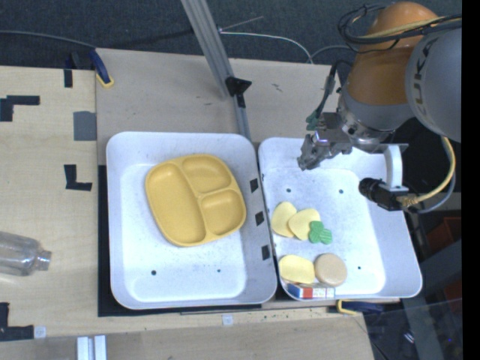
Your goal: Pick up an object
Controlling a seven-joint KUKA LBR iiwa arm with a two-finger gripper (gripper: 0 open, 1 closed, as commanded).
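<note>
step: reaching, nothing picked yet | pincer (310,158): over the right bin's (390,276) far end, fingers close together, holding nothing | toys (304,225): low in that bin, well apart from pincer | next: move over a toy, open, go down

grey arm (442,73); orange band (390,51); black cables looped on top; yellow hose; dark metal fingers (311,156)
</note>
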